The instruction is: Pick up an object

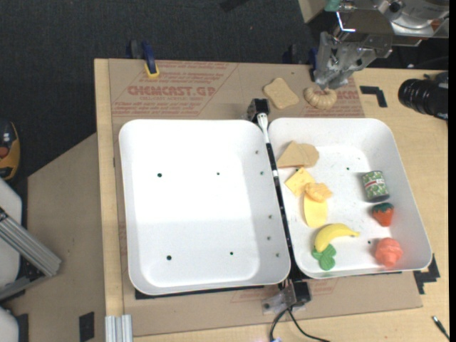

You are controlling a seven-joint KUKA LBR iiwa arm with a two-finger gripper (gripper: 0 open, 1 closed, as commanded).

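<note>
My gripper (329, 77) hangs high above the back edge of the right bin (406, 184), over the bench board beyond it. Just below its fingertips a tan ring-shaped pastry (320, 97) lies on the board, and nothing is between the fingers. The right bin holds a tan bread slice (297, 154), a yellow cheese wedge (299, 181), an orange piece (318, 191), a pale yellow slice (315, 211), a banana (333, 235), a green piece (325, 260), a green can (373, 185), a strawberry (383, 213) and a pink lump (388, 251).
The left bin (135, 191) sits beside the right one, with a black divider (271, 169) between them. A tan cracker-like piece (281, 93) lies on the board behind the bins. A blue and yellow clamp (149, 57) grips the board's far left edge.
</note>
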